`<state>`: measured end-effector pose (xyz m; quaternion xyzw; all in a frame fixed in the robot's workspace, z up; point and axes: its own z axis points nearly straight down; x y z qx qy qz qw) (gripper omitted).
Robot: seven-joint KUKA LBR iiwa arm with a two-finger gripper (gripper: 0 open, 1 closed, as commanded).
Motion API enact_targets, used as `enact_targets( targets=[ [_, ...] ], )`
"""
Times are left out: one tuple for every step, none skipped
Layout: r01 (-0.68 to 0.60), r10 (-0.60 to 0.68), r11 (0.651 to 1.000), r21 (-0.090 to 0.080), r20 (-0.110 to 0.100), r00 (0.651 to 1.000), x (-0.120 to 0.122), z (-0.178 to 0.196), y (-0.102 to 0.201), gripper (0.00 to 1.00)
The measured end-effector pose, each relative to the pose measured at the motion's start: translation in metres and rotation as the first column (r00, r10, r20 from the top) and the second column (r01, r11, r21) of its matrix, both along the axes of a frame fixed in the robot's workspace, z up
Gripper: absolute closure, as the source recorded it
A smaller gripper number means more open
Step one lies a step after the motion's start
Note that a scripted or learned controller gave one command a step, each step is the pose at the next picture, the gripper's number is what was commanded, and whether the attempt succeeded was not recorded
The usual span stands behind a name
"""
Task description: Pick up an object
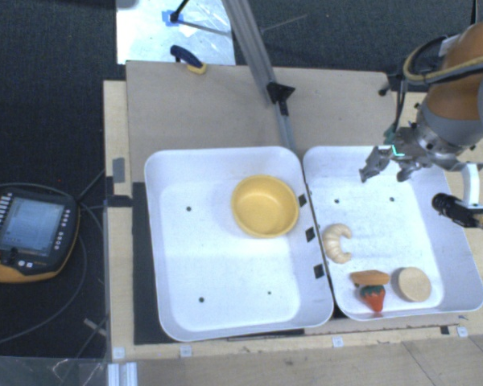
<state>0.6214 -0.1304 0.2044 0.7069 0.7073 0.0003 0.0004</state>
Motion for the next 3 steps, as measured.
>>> enact_targets(
  targets=[
    [0.0,0.0,1.0,0.0,0.0,1.0,0.0,0.0,0.0,0.0],
    [0.0,0.0,1.0,0.001,-0.003,1.0,0.002,-0.043,0.004,0.0],
    [0.0,0.0,1.0,0.001,-0.003,1.0,0.002,-0.084,0.005,0.0]
  ],
)
